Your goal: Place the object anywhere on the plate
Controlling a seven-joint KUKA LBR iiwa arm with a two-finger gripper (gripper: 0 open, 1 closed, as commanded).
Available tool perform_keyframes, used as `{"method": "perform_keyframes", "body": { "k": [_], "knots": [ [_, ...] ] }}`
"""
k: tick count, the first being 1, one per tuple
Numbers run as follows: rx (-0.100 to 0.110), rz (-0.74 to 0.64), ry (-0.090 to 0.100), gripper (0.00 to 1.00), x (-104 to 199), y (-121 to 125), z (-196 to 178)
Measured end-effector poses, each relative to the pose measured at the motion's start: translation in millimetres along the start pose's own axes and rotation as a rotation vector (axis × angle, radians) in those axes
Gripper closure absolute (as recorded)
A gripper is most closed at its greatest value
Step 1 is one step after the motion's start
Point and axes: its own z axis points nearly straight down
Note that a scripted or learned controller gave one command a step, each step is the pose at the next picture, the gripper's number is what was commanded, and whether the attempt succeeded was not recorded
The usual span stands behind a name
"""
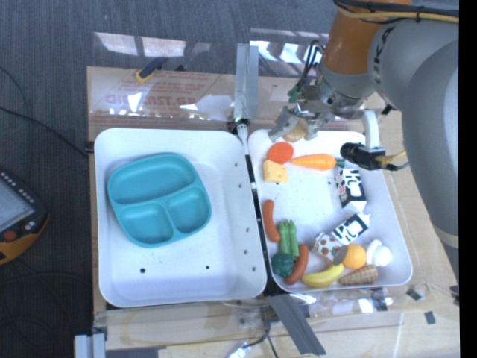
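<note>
A blue three-compartment plate [158, 198] lies in the left white bin [127, 286]. My gripper [296, 127] hangs over the far left corner of the right bin [397, 256], well to the right of the plate. A small tan object [296, 133] shows between its grey fingers [279, 128], level with the bin's far rim, and the gripper is shut on it. The grey arm with its orange band [350, 47] comes in from the upper right.
Just below the gripper in the right bin are a red tomato [280, 153], a carrot [313, 161] and a cheese wedge [275, 172]. Farther forward lie a sausage [269, 218], broccoli [282, 263], a banana [322, 277], an orange [355, 256] and milk cartons [350, 228]. A metal divider [246, 80] stands behind the bins.
</note>
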Motion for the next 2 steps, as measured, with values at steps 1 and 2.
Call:
{"method": "perform_keyframes", "body": {
  "k": [1,2],
  "knots": [
    [-0.001,-0.244,0.006,1.0,72,-36,10],
    [-0.001,-0.28,0.005,1.0,155,-20,37]
  ]
}}
